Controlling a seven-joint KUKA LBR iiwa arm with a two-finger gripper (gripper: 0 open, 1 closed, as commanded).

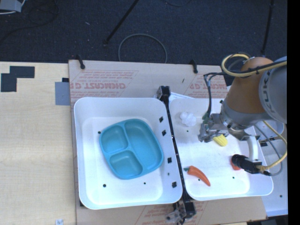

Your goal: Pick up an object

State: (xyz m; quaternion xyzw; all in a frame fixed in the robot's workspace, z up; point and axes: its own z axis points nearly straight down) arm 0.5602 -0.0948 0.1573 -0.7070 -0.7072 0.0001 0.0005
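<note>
Yellow object, small and stubby, lies on the floor of the right-hand bin, in the far half of it, nearer the right wall than the left. The jaws hang low just to the left of it, so close that from this overhead slant the two seem to meet, though I cannot tell whether they truly touch. How far the jaws stand open I cannot tell either, for the wrist covers them from above, and nothing shows plainly caught between them. The arm comes in from the right, grey, with its orange band bulking over the far right corner of that bin.

In the same bin a crumpled white thing sits near the far left corner, apart from the jaws. An orange carrot-shaped toy with a green end lies slantwise toward the near edge, close to the black strip that divides the two bins. A small red thing rests farther right, well apart from the carrot.

The left-hand bin holds a blue plate with three compartments, lying flat and turned at an angle about mid-bin. Both bins rest on a sheet of cardboard with red print, and that lies on the pale wooden table. Beyond the table is dark carpet with cables trailing across it.
</note>
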